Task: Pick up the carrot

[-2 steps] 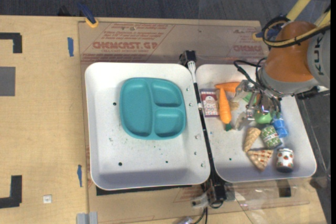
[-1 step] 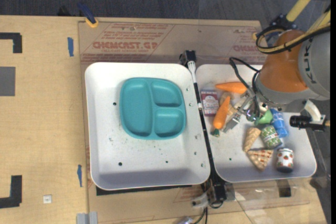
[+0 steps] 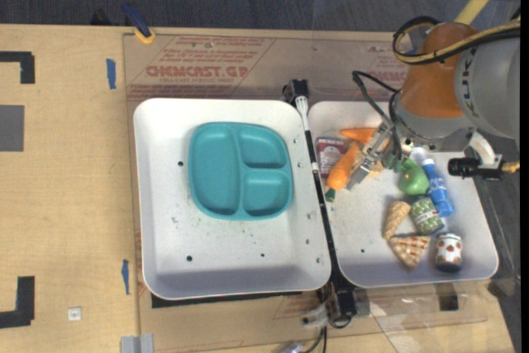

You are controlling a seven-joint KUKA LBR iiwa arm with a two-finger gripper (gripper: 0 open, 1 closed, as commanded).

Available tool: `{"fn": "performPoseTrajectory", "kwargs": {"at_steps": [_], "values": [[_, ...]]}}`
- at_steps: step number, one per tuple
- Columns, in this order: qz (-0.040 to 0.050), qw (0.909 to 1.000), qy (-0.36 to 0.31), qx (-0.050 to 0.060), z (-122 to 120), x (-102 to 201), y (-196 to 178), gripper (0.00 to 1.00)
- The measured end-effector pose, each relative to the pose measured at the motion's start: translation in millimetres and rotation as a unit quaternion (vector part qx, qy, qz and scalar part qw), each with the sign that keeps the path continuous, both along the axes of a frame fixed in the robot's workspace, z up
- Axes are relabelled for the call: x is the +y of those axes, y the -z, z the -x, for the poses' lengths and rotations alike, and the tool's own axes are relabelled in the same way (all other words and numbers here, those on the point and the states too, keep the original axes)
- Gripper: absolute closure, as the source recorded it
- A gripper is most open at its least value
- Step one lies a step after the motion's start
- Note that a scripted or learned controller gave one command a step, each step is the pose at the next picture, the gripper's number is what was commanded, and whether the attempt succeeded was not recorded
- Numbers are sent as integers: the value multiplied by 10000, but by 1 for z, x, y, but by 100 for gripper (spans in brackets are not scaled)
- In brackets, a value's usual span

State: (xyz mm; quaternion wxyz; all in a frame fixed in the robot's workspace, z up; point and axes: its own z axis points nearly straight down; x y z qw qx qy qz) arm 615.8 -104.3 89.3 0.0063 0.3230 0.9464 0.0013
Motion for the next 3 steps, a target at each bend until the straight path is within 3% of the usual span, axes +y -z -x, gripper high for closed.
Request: {"fn": "performPoseTrajectory", "kwargs": {"at_steps": [1,2,3], "values": [[-11,9893,1457,14,9,11,0,0],[-58,9745,2225,285,-44,-3,0,0],[-11,9749,2220,161,-48,-8,-11,100]]}}
